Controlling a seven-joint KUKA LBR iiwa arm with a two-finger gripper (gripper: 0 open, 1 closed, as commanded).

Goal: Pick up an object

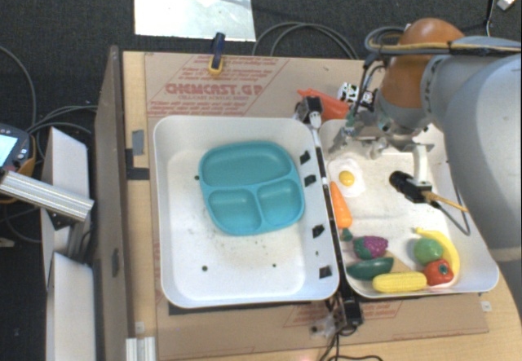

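The pincer (354, 136) hangs low over the upper end of the right-hand shallow white plastic bin (481, 274), in the upper right of the frame. Whether it is apart or together cannot be told, and nothing is seen held in it.

The likeliest thing to pick up is the flat white toy fried egg with a yellow yolk (347, 177). It lies just below the pincer in the frame, a little toward the left, close to the wall the two bins share. It is roundish, with no long axis to line up on, so the approach probably turns on a short shift down-frame and a straight descent. The orange toy carrot (341, 206) lies just beyond the egg, its long axis running up and down the frame along that same wall.

The right bin holds eight toys, one of each:
- the egg and the carrot
- a purple toy vegetable (371, 246)
- a dark green toy cucumber (369, 267)
- a yellow toy corn cob (398, 282)
- a yellow toy banana (444, 247)
- a round green toy fruit (426, 250)
- a small red toy fruit (438, 271)

The last six crowd the lower right of the frame, well apart from the pincer.

The left-hand shallow white plastic bin (175, 270) holds one teal plastic plate with three compartments (249, 187). One orange-red thing (325, 103), too hidden to name, sits at the bins' upper edge on the worktop (236, 86).
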